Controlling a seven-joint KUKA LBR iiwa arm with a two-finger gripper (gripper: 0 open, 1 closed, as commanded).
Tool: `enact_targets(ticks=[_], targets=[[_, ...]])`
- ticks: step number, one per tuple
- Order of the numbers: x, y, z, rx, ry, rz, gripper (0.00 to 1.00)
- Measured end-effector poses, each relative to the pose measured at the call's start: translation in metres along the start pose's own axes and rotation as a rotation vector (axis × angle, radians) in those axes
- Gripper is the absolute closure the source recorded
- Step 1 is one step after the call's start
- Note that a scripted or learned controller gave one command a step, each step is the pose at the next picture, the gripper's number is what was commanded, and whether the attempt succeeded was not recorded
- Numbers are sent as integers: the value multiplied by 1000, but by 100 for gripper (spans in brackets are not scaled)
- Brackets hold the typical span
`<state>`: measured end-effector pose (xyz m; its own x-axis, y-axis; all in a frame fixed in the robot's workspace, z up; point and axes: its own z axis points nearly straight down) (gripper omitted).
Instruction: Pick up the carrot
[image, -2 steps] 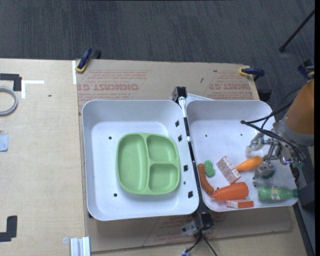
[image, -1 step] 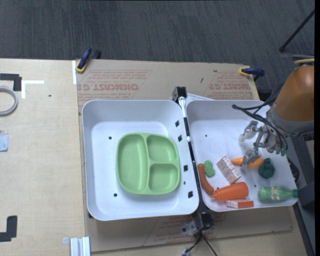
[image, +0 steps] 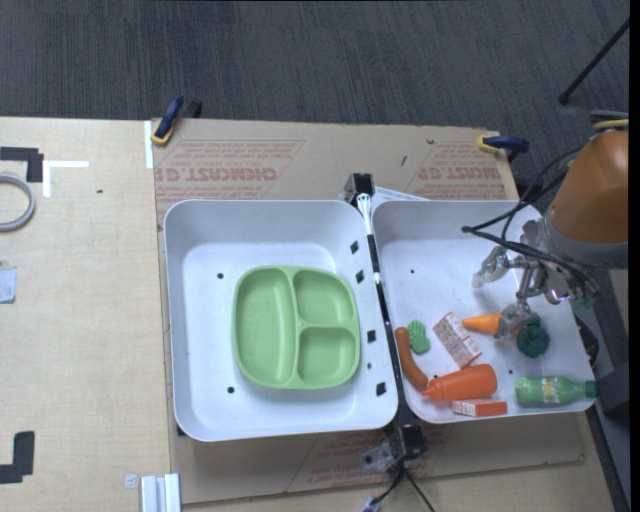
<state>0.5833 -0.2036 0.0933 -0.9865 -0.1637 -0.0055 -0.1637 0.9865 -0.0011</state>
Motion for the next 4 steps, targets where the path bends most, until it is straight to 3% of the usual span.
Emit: enact_targets(ticks=[1, 2, 3, 4], targets=[[-1, 62, -22, -1, 3, 113, 0], [22, -7, -23, 0, 0, -94, 0], [-71, 32, 0, -1, -1, -250, 0], [-16, 29, 1, -2, 2, -307, 0]])
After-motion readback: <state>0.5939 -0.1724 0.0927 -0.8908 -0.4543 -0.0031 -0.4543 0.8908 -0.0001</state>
